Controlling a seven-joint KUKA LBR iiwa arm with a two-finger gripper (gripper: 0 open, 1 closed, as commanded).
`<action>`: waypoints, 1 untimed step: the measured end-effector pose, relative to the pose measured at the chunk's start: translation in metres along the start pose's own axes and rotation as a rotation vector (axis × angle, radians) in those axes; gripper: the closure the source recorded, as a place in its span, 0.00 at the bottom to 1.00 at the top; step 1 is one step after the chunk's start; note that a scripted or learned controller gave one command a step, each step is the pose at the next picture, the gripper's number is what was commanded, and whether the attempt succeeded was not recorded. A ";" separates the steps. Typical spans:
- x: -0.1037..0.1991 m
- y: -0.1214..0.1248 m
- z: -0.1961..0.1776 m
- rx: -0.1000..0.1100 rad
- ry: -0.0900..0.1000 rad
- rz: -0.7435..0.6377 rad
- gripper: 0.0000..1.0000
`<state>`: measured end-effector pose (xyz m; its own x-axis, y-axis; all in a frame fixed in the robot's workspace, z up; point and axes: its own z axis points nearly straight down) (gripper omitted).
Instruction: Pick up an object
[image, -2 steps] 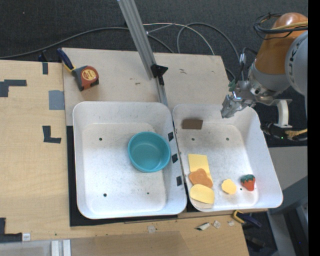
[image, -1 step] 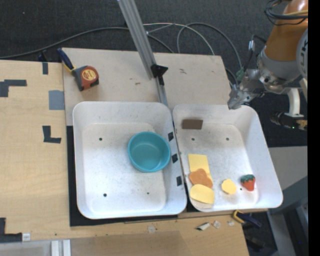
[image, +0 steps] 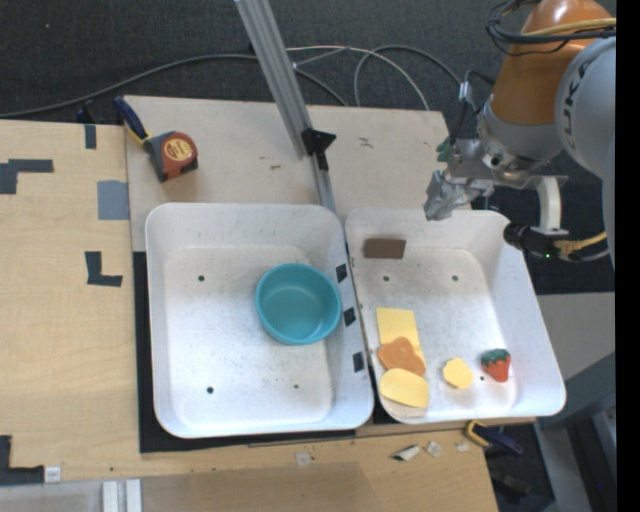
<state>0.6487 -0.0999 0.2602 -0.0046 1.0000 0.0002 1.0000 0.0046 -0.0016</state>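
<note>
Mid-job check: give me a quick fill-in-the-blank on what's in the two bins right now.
1. The teal bowl sits in the ____ bin.
2. The brown block lies in the ____ bin.
3. The strawberry lies to the ____ of the small yellow round piece.
4. The gripper hovers near the right bin's ____ edge.

Missing: left; right; right; far

Partial dark lettering, seemingly "KU", stood on the grey arm (image: 596, 85) at the frame's right edge, cut off there. A round label showed on the tape measure (image: 175, 153) at the bench's far left, too small to read. Nothing else legible on the bins or the bench.
</note>
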 end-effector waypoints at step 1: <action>0.047 0.000 0.014 0.001 0.001 -0.001 1.00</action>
<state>0.6488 -0.0524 0.2459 -0.0056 1.0000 0.0012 1.0000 0.0056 -0.0029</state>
